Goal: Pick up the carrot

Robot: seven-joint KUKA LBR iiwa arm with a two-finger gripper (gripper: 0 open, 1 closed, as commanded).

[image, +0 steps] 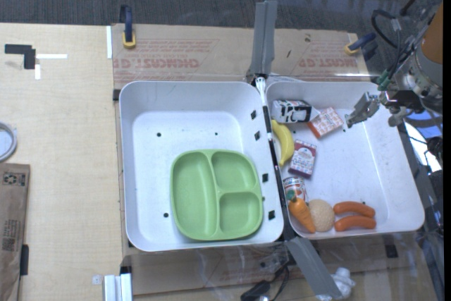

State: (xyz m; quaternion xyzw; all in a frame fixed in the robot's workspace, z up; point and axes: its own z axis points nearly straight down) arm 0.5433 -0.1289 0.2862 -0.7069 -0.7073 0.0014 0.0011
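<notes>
While one carrot (301, 214) lies low, two sausages (354, 216) rest nearby.

Colours across the two white bins

The carrot (301, 214) is seen in orange, the two sausages (354, 216) in reddish orange, the banana (285, 142) in yellow. The divided plate (216, 195) is coloured pale green. The small carton (292, 111) is marked black and white, two packets (303, 158) red. The desk (56, 123) is shown in light wood grain.

Matt green plastic plate (215, 194); smooth white bins (141, 151); wooden bench (56, 116).
</notes>
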